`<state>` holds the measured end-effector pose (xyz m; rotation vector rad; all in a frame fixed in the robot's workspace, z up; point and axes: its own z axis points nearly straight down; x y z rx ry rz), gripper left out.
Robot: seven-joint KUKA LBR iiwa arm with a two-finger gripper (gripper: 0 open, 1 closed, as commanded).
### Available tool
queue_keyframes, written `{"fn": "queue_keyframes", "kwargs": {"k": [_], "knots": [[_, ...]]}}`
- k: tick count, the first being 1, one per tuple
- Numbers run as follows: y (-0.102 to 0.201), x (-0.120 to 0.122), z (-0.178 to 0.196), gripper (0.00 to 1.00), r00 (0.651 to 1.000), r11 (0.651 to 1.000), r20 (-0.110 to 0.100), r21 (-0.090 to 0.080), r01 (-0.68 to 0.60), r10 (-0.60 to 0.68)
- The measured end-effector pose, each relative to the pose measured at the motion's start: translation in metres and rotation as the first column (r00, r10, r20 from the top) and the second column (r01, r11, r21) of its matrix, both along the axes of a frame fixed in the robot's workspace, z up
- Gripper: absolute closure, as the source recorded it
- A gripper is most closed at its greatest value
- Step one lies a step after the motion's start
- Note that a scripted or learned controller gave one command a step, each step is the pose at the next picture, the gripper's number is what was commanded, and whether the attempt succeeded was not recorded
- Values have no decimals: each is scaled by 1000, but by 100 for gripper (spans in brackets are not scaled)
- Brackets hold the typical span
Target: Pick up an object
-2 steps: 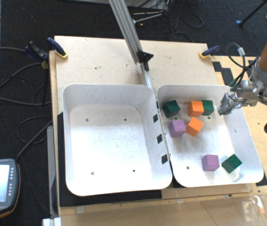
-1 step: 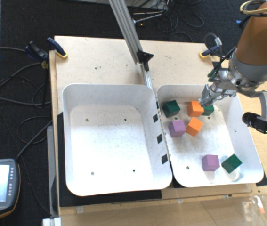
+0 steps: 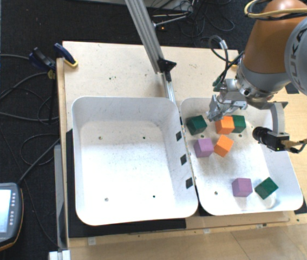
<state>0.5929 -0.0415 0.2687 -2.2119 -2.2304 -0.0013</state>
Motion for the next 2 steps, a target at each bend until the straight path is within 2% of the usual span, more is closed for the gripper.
{"fn": "queue_keyframes", "kwargs": {"k": [1,2], "knots": [[49,31,-13,100,1000,1000,2,0,0,0],[105,50,-30,100,1000,1000,1,0,0,0]]}}
